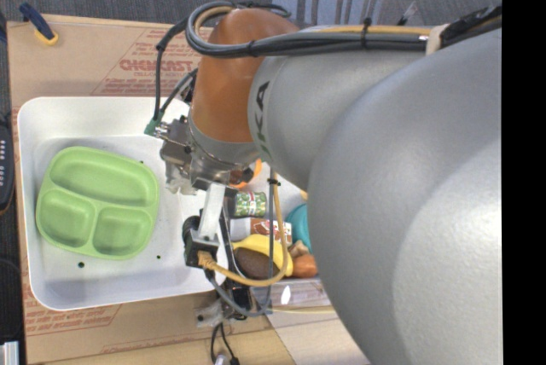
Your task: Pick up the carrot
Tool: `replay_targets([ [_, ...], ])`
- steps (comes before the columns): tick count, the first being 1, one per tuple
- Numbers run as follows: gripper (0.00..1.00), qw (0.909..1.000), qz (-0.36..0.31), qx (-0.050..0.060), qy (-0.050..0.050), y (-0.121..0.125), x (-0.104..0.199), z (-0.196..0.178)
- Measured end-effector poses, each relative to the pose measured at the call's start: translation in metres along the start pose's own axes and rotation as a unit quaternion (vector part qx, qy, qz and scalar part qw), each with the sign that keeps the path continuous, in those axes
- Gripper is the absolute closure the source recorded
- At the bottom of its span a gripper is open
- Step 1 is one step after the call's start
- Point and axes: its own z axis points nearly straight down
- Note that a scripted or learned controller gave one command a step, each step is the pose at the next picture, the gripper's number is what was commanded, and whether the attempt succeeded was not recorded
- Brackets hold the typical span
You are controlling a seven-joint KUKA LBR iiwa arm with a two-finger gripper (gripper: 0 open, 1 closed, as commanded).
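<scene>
cam: my single fixed view | above the surface (85,39), slanted down | left bin (30,150) in full | arm (409,184) near lens, from right

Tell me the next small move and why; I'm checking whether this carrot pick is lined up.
Probably a small shift toward the view's right. The gripper sits about over the right edge of the left bin, near the green plate, while an orange bit that may be the carrot peeks out beside the wrist, close to the can and banana. The arm hides the rest.

A green three-part plate (96,203) lies in the white bin (77,123) at the view's left.
</scene>
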Motion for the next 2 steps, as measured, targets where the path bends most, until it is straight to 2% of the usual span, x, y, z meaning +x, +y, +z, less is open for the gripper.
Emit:
replay_targets([
  [1,1.00,0.9988,-0.048,0.006,-0.001,-0.010,-0.039,0.001],
  [2,1.00,0.9994,-0.035,-0.004,0.001,-0.004,-0.050,-0.274],
])
